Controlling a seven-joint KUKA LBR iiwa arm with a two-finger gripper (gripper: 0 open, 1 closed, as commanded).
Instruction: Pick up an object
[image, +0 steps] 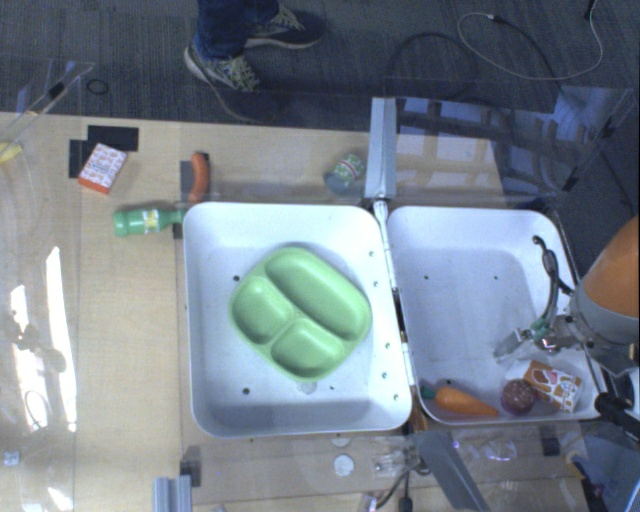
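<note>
In the right bin (470, 290), the carrot (464, 402) lies along the near wall, tip pointing right. The gripper (528, 342) hovers up-right of it, fingers open, holding nothing.

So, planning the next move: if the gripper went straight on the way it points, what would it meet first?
The gripper points left over the right bin; it would probably meet bare bin floor first, though depth is unclear.
</note>
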